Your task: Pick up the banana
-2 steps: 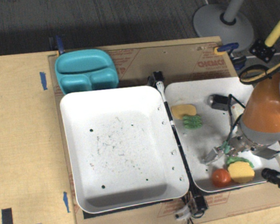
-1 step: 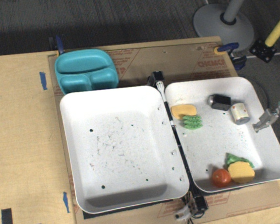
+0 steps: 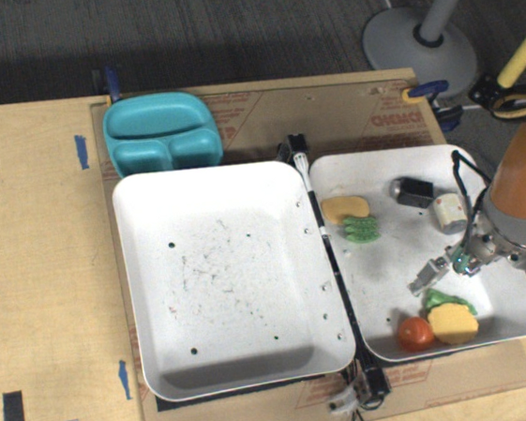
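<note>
The metal gripper (image 3: 423, 280) hangs low over the glossy right bin (image 3: 383, 267), open or closed I cannot tell, and the banana (image 3: 346, 208), a stubby pale-yellow curved lump, lies well apart from it, up by the divider. A ridged green piece (image 3: 361, 229) touches the banana on the gripper's side, while a round red tomato (image 3: 415, 332) and a blocky yellow, green-topped piece (image 3: 454, 322) sit just below the gripper. Beyond lie the scuffed white left bin (image 3: 223, 275), a teal tray (image 3: 161, 131), the cardboard-brown bench (image 3: 44, 277) and dark carpet (image 3: 223, 21).
</note>
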### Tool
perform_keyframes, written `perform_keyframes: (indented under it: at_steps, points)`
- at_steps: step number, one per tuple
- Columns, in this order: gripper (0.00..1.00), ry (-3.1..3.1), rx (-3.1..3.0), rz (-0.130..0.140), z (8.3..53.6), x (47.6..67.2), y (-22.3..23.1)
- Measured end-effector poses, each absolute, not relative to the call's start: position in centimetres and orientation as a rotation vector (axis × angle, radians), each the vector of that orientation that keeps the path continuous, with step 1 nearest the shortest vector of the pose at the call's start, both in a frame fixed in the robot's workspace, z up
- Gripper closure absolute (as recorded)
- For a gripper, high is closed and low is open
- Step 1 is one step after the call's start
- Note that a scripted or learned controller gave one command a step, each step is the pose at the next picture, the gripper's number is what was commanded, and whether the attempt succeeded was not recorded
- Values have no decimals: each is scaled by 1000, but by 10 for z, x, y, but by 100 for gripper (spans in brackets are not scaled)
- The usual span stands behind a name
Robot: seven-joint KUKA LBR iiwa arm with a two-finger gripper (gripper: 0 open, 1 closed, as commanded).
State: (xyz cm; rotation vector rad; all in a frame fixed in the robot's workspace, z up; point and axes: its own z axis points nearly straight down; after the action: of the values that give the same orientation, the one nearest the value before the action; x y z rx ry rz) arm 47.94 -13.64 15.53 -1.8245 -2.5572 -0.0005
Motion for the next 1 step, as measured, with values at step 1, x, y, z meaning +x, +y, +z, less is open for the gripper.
perform_keyframes:
  at_steps: [1]
  points:
    - [0,-2641,-1706,-2,85,480,-111]
